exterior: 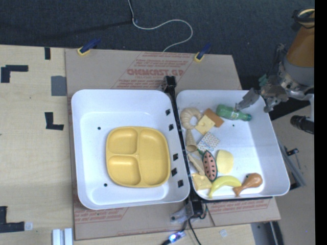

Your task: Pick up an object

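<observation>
- Left bin (82, 106): holds a yellow divided plate (138, 156), lying flat, well apart from my gripper.
- Right bin (273, 152): a heap of toy food toward its left side and near edge, with a banana (223, 184) and a drumstick (248, 182) at the near rim.
- Green bottle-like object (233, 113): lies flat at the far rim of the right bin, long axis running left to right; it looks the likeliest pick.
- My gripper (249, 99): hangs at the green object's right end, just above and beside it; the object stretches away to the left.
- Cannot tell whether the gripper is spread or closed; nothing visibly pinched.
</observation>
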Robot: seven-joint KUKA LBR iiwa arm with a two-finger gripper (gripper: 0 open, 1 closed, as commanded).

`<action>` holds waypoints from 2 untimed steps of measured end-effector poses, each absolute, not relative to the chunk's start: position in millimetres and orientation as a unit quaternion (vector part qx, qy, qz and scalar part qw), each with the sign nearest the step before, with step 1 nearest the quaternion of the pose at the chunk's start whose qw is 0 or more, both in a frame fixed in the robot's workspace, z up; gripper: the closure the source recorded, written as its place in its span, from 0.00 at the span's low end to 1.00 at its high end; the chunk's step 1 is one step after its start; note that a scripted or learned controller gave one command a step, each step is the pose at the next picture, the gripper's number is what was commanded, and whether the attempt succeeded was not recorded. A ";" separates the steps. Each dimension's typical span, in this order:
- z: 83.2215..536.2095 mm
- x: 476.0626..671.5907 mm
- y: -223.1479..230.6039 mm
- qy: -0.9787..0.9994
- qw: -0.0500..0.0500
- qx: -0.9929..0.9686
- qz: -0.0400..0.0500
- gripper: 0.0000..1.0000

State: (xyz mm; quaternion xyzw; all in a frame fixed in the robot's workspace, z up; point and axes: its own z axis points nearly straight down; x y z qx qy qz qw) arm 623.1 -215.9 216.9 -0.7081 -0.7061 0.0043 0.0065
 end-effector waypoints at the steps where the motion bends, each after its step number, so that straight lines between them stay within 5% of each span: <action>1: 226.2 626.0 -215.2 -0.708 0.001 -0.707 0.001 0.00; 2: 175.6 631.6 -207.2 -0.708 0.002 -0.706 0.002 0.00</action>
